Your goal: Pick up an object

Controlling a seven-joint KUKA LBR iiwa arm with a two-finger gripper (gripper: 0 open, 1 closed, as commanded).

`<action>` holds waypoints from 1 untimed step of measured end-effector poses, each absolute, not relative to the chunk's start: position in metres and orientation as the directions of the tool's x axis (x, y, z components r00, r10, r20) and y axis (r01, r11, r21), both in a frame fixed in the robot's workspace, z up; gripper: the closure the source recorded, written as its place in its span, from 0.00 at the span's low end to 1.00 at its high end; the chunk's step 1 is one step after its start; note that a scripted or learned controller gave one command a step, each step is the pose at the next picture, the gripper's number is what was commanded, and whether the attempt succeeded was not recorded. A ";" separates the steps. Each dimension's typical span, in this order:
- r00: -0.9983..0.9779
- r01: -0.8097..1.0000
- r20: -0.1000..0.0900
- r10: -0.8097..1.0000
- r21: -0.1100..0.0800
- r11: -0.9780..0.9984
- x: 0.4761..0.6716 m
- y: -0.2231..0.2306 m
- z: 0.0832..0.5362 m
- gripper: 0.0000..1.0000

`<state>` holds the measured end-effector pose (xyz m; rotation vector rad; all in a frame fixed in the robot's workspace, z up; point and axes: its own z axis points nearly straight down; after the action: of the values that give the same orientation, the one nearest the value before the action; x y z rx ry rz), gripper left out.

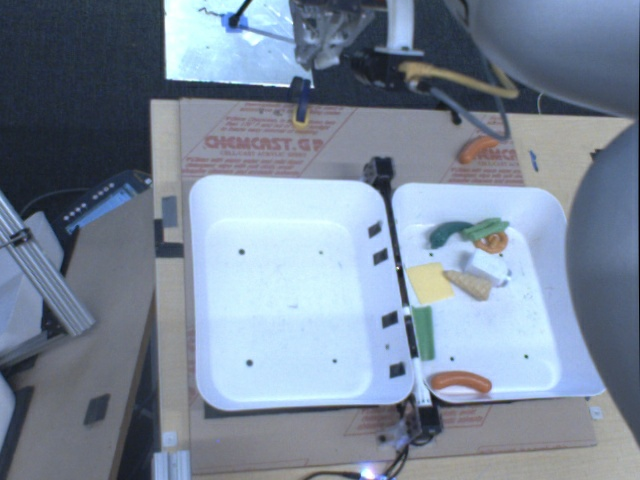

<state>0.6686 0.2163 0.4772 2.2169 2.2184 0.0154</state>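
Landmark: the right bin [540, 208]. Seven small objects are seen in it, clustered toward its left wall and far side.
- 1 yellow flat square [429, 282], soft-looking, near the left wall.
- 1 green strip [423, 332], just nearer than the square, along the same wall.
- 1 orange sausage shape [461, 381], at the near edge.
- 1 tan cone [469, 284], touching a white block [489, 267].
- 1 dark green curved piece [447, 232] and 1 green-and-orange piece [488, 234], at the far side.

A second orange sausage [478, 149] is seen on the bench, beyond the bin's far rim. The left bin [215, 298] is set against the right bin's left wall.

"CHEMCAST" is printed in red on the brown sheet [262, 140] under the bins.

The gripper [318, 40] is raised beyond the left bin; its state cannot be told.
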 end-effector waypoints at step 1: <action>-0.006 1.000 0.003 1.000 0.005 0.006 0.668 0.235 0.500 1.00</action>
<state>0.6683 0.2351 0.5001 2.2138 2.2266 0.0084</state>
